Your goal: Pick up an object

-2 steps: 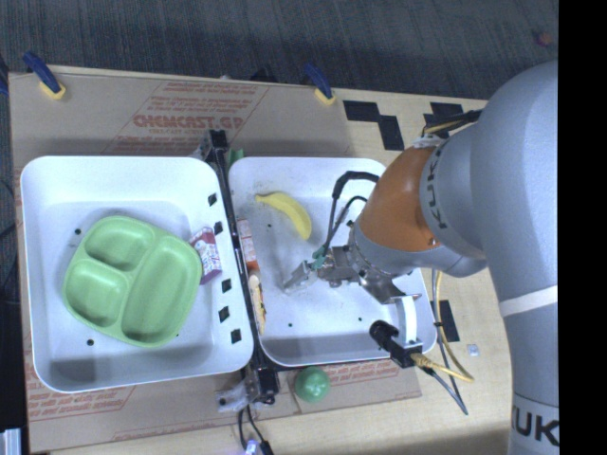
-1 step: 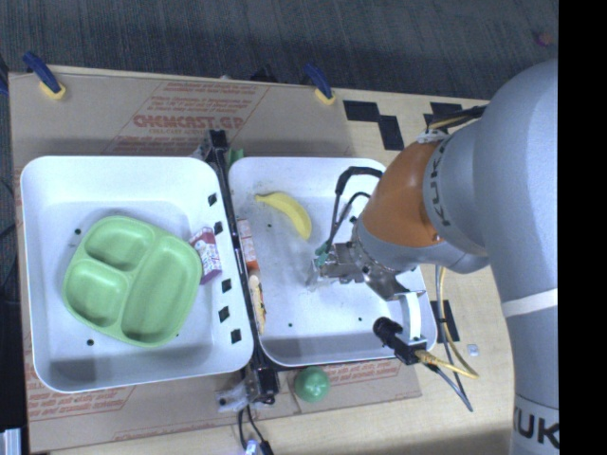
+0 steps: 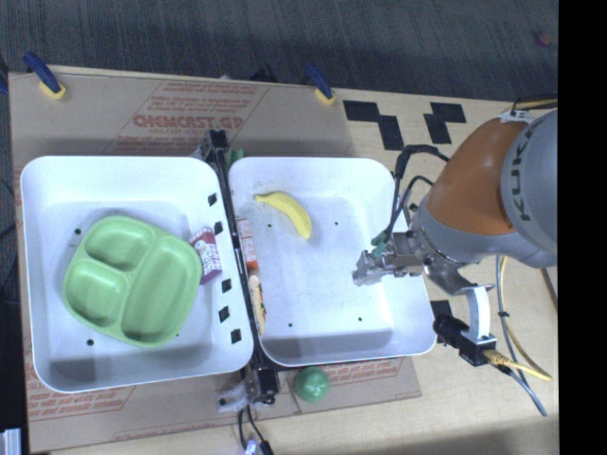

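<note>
A yellow banana (image 3: 287, 212) lies in the upper left part of the right bin (image 3: 322, 341). My gripper (image 3: 373, 268) hangs over the right side of that bin, well to the right of and below the banana, with nothing seen between its fingers. A green divided plate (image 3: 133, 278) rests in the left bin (image 3: 57, 188), with a small red and white packet (image 3: 207, 251) at its right edge. Along the left wall of the right bin sits a thin orange and white packet (image 3: 249, 263).
A green ball (image 3: 310, 384) sits on the cardboard just below the right bin. Blue clamps (image 3: 45, 75) (image 3: 319, 81) hold the cardboard's far edge. Cables (image 3: 517, 363) trail from the arm at the lower right.
</note>
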Tool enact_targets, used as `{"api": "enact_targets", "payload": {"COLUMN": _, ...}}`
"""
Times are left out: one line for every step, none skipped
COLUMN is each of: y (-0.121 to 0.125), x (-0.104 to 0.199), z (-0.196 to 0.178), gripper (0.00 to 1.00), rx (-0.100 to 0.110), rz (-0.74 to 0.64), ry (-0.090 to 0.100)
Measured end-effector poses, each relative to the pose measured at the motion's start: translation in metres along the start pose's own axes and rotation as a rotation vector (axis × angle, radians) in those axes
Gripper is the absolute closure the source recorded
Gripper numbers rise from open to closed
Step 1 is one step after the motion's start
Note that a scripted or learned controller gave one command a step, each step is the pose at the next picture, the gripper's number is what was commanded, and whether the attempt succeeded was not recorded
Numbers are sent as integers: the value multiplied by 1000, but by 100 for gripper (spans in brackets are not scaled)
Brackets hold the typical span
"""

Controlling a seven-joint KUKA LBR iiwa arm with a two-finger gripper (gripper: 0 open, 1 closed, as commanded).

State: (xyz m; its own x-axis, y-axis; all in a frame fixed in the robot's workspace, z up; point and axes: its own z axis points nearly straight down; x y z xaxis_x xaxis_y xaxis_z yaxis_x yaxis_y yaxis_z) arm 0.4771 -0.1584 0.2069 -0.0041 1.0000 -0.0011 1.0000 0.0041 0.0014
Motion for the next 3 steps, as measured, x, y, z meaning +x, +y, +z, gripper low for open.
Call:
{"api": "enact_targets", "payload": {"y": -1, "x": -29, "z": 15, "gripper": 100, "rx": 4, "rz": -1, "ry": 2}}
{"api": "enact_targets", "payload": {"y": 0, "x": 26, "z": -5, "gripper": 100, "rx": 1, "rz": -4, "ry": 1}}
{"api": "enact_targets", "payload": {"y": -1, "x": -5, "z": -1, "gripper": 100, "rx": 1, "rz": 0, "ry": 0}}
